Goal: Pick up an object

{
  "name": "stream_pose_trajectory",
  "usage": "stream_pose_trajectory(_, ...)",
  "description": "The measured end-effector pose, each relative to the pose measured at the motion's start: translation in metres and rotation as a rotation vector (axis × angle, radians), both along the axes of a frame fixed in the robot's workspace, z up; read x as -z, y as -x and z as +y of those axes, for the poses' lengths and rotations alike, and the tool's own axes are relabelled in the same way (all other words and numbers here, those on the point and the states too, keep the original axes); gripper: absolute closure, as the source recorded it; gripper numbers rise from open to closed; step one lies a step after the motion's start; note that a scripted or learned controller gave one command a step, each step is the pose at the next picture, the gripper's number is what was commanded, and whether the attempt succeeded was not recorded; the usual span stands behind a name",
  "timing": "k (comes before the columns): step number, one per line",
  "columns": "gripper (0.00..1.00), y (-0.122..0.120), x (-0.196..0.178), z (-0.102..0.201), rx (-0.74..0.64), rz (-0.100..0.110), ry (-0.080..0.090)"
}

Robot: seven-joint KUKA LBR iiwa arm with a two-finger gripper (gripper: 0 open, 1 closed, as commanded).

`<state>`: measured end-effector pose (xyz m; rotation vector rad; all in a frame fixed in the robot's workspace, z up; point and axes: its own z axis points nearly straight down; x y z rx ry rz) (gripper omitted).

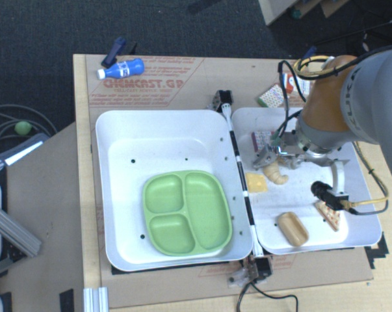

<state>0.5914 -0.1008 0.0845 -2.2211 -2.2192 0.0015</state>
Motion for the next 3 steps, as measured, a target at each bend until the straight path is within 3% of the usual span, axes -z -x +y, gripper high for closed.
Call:
stream_pose_trajectory(1,0.0,0.021,0.0,0.007,0.0,0.0,0.0)
stream_pose_trajectory(2,1.0,0.021,-0.01,0.007,0.001,-0.002,0.0)
stream_pose_trajectory(3,1.0,0.084,-0.163,0.092,-0.002,-0.003,0.0)
